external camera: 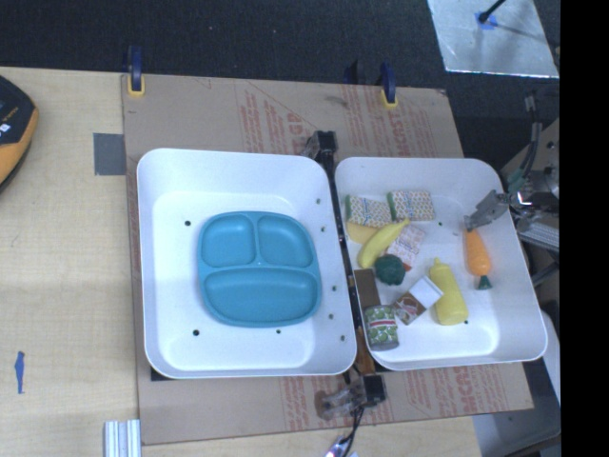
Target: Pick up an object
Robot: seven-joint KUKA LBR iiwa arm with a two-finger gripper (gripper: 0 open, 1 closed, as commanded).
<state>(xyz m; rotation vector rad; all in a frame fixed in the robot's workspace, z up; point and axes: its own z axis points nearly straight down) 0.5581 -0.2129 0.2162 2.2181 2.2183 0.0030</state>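
Objects for picking lie in the right bin (514,346): one banana (380,242), one orange carrot (477,253), one yellow bottle (448,293), one dark green lump (390,270), one small can (381,328), and two green-patterned packets (390,207) at the far side. One blue divided plate (259,267) sits alone in the left bin (157,255). At the right bin's right edge, just beside the carrot, the pincer (487,209) holds nothing; its spread I cannot tell.

Arm at the view's right edge

The gripper (485,209) shows as a small grey metal tip pointing left and slightly down, low over the right side of the scene. Behind it, grey wrist parts run off to the right. Whether anything sits between its tips is too small to tell.
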